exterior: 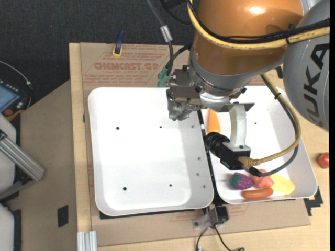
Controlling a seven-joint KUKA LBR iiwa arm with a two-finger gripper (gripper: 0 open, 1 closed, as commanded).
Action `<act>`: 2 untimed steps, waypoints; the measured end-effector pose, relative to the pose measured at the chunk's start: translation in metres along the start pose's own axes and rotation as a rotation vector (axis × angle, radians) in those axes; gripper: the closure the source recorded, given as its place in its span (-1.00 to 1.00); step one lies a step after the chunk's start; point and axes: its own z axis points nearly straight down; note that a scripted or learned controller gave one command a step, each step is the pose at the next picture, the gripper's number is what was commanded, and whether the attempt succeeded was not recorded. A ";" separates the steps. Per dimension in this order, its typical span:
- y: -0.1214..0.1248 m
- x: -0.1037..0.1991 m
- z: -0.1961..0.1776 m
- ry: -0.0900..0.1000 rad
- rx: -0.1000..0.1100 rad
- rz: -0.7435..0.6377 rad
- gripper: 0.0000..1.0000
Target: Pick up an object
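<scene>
Hand [180, 109] hovers at left bin's [146, 156] 1 o'clock corner, grip unreadable, nothing visibly held. Grapes [241, 181] sit at right bin's [261, 135] 6 o'clock. Pick not yet done.

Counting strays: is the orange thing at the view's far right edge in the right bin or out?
Out. The orange thing lies on the bench, beyond the rim of the right bin, cut off by the frame.

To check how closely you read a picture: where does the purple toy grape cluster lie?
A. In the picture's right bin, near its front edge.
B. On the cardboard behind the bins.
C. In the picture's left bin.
A: the purple grape cluster lies in the right bin, beside a red sausage-shaped toy near the front rim.
</scene>
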 end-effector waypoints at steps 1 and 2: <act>-0.004 0.000 0.152 -0.008 0.024 -0.002 1.00; 0.035 0.053 0.171 -0.003 0.009 -0.006 1.00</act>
